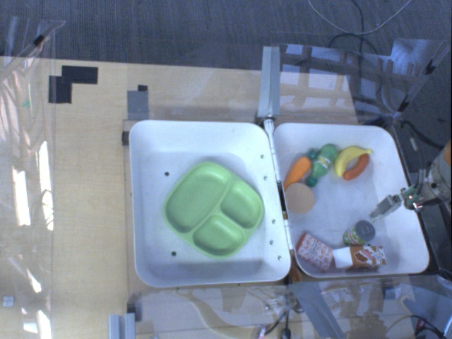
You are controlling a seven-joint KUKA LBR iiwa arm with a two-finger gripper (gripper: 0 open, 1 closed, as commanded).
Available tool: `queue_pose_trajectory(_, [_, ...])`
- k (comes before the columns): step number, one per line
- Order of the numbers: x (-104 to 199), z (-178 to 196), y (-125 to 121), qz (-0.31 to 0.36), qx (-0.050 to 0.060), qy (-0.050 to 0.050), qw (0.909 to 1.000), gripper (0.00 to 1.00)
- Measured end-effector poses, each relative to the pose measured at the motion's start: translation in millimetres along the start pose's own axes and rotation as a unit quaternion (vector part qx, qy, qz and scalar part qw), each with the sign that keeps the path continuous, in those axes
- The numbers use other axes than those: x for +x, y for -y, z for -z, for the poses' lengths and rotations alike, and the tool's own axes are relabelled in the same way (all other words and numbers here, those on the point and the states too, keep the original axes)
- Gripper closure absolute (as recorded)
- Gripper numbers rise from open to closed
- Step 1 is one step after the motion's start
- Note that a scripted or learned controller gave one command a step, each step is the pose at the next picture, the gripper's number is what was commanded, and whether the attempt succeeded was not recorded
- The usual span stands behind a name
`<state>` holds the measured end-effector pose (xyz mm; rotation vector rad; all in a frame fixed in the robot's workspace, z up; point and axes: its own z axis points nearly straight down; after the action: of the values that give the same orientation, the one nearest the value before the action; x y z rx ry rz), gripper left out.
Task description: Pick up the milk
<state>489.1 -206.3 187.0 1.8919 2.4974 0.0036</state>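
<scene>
In the right bin's (402, 154) near corner lies the milk (360, 257), a boxy orange-brown carton on its side with a white end, beside a crinkly red packet (315, 251) and a small grey-lidded can (361, 232). The gripper (393, 205) hovers close by (its finger position is unclear). Farther back: round cookie (300, 198), carrot (297, 170), green bottle (322, 162), banana (349, 158). The left bin (152, 189) holds a smooth green sectioned plate (214, 207).
</scene>
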Motion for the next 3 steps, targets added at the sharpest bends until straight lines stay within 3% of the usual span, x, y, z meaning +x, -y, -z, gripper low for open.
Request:
queue_pose_trajectory(1, [-4.5,67.7,-31.3,0.09,-0.001,0.0,0.9959,0.0])
queue_pose_trajectory(2, [43.8,-75.4,-29.3,0.194,0.001,-0.003,0.981,0.0])
queue_pose_trajectory(3, [36.9,-80.7,-90.1,0.277,-0.001,-0.001,0.9609,0.0])
